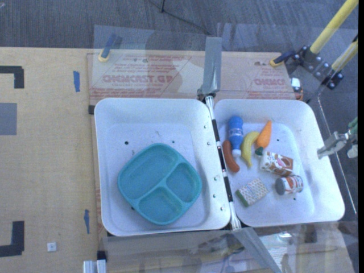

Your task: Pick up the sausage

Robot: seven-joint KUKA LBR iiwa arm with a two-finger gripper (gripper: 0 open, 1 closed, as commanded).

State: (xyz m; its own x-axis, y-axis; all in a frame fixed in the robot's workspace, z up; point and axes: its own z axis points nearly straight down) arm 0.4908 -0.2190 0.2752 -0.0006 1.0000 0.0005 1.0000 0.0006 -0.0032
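The sausage (230, 156), a short reddish-brown link, lies along the left wall of the right bin (324, 203). It sits just below a blue bottle (235, 131) and beside a yellow banana (248, 147). My gripper (332, 146) shows as a small grey metal part at the far right, over that bin's right rim and well apart from the sausage. Nothing is seen held in it.
An orange carrot (264, 134), a small printed carton (277, 162), a can (290, 184) and a green-edged sponge block (252, 191) also lie in the right bin. A teal divided plate (160, 183) rests in the left bin (114, 124). Yellow poles (335, 19) stand at the back right.
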